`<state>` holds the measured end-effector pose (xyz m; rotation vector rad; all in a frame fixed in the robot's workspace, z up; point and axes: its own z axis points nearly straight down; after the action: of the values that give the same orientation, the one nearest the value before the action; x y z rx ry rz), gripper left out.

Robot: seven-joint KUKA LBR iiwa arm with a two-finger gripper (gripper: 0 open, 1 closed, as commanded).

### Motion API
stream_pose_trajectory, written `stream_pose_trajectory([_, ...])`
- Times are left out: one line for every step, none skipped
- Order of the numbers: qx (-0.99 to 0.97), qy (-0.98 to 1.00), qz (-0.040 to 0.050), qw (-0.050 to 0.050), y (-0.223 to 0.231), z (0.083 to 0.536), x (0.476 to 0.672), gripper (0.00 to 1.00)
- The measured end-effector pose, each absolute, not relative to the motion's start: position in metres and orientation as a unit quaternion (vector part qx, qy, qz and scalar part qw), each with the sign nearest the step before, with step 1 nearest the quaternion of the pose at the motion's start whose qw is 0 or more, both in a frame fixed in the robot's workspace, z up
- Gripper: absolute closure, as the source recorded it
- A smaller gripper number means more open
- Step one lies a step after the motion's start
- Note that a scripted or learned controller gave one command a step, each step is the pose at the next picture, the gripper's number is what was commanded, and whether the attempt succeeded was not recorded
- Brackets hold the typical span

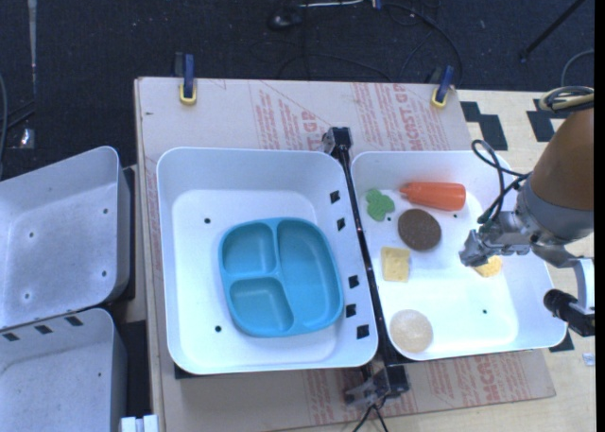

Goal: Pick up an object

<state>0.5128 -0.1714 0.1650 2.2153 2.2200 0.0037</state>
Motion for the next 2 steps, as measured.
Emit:
stream_pose_trajectory([0.706, 0.708, 0.0012, 0.003, -0.181, 0.223, 0.517, 1.00])
stream_pose_trajectory([0.706, 0.708, 0.0012, 0.003, -0.181, 0.275, 0.518, 1.00])
